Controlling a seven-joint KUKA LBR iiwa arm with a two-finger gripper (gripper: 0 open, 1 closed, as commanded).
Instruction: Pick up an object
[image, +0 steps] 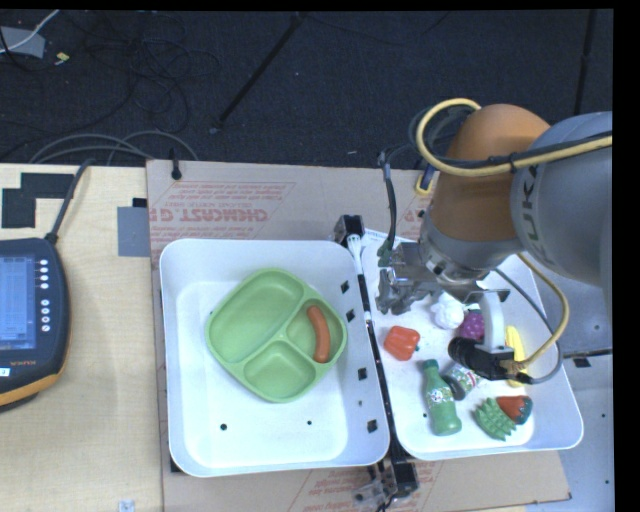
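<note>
Crowding is the main risk: the orange pepper (401, 341), green bottle (439, 400) and purple grapes (472, 326) lie close together in the right bin (560, 435), so a descent could nudge a neighbour aside. The gripper (400, 288) hovers at the pepper's twelve o'clock, holding nothing that I can see; its opening cannot be told.

**Readable text on the bench and arm**

The brown cardboard sheet (250, 200) under the bins carries red print near its far edge, upside down and mirrored to this view, too blurred to read with certainty. The arm's grey casing (560, 200) shows the white letters "KU" of a larger word. The green bottle's (440, 400) label is illegible.
</note>
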